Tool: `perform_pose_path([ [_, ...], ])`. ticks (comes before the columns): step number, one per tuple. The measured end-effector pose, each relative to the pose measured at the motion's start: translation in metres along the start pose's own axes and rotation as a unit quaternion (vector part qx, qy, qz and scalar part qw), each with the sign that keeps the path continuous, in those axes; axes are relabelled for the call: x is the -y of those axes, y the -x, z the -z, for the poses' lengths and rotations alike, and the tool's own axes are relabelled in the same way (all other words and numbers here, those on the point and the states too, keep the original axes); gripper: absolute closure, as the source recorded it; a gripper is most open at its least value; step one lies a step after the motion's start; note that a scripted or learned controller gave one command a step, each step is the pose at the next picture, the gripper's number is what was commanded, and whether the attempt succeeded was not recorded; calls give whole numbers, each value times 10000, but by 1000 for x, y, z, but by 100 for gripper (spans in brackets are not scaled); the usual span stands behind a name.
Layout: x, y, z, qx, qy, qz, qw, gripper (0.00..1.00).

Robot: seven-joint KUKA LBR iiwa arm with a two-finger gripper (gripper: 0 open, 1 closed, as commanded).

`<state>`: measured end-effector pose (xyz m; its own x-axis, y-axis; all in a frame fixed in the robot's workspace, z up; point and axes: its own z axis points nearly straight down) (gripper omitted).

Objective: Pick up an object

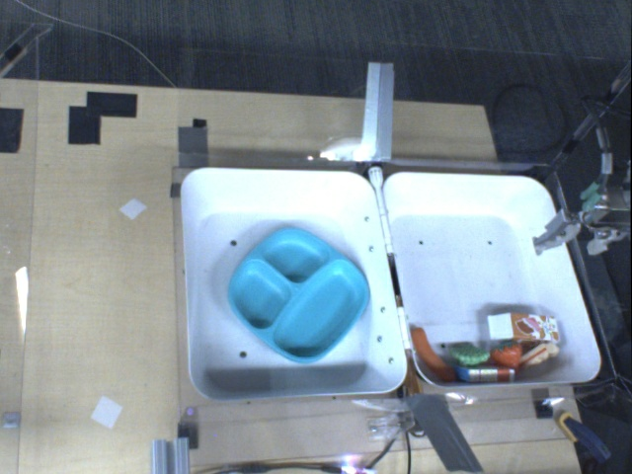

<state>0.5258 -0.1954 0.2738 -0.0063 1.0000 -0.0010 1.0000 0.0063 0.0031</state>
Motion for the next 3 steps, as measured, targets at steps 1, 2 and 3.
perform_pose_path([
  [1,39,9,-101,-2,-4,110,9999,0],
  [2,38,10,-178,4,16,556,9985,0],
  [3,29,11,-185,7,28,359,9994,0],
])
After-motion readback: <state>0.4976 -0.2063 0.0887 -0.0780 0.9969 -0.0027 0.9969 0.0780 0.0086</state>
